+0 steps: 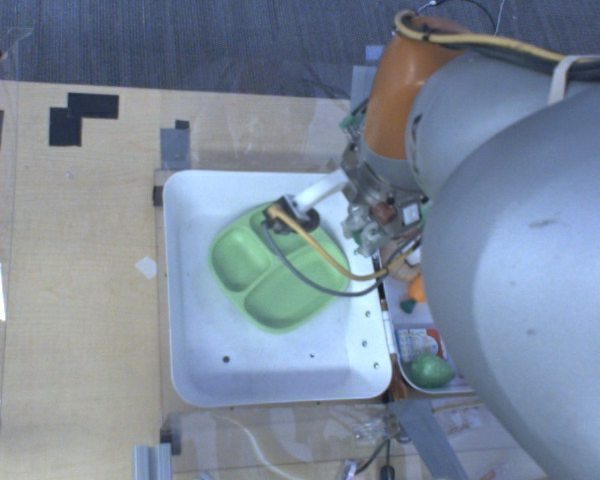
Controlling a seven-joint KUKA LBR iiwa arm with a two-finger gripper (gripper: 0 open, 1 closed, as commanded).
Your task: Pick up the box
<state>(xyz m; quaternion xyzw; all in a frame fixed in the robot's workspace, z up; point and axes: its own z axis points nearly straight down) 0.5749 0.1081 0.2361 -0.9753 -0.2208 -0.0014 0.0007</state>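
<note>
**Hand at the seam, box lower in the frame**

Camera view: the hand (pixel 372 230) hangs right of centre, where the two bins meet. I cannot tell if it is apart or together. The box (pixel 418 344), white and printed, lies lower right of it in the right bin (pixel 404 376), half hidden under the arm.

light green tray (pixel 265 288) in a white bin (pixel 220 368)
</note>
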